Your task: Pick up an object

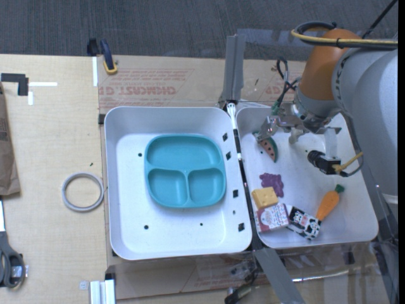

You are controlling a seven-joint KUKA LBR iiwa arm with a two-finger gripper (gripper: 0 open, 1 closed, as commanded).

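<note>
Arm comes in from the right and sits over the upper part of the right bin (pixel 354 230), gripper (pixel 278 126) low near the bin's back-left corner. Fingers look spread apart, nothing between them. Just below and slightly left of the tips lies the watermelon slice toy (pixel 268 147), the closest item, so likely the pick target; it lies flat on the bin floor, long axis running from upper left to lower right, red face up with the green rind along its lower-left edge. It seems just short of touching the fingers, hard to be sure at this angle. Further below the tool: a purple grape cluster (pixel 272 182), then a yellow cheese wedge (pixel 264 197), a pink carton (pixel 273 216) and a black-and-white cow-pattern carton (pixel 304 222), grouped near the front of the bin. Down and to the right of the tool lies a toy carrot (pixel 329 202), tip toward lower left, green top toward upper right. A black cylindrical part (pixel 321 162) on a yellow cable hangs off the wrist on the tool's right. Left of the tool, past the bin divider, the left bin (pixel 120 220) holds a teal divided plate (pixel 186 171). All loose items sit in the right bin, so the arm works there. Judgement: approach stage, grasp not yet made.
</note>
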